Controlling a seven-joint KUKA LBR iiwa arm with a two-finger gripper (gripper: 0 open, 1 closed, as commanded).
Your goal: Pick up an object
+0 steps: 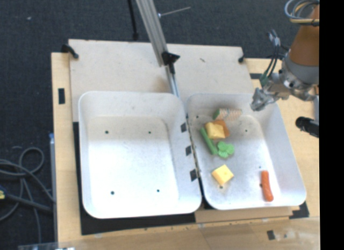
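Note:
The right bin (285, 152) holds a small heap of toy food: a yellow-orange block (216, 130), a green pea-pod shape (217, 145), and a pale striped piece (230, 114) behind them. Nearer the front lie a yellow cube (222, 175) and an orange-red carrot-like stick (266, 185). My gripper (259, 102) hangs over the bin's far right corner, to the right of the heap and apart from it. Nothing shows between its fingers.
The left bin (86, 136) sits beside the right one, with black clips along the shared rim. A slanted metal pole (153, 23) rises from behind the bins. Cables lie on the dark floor at left.

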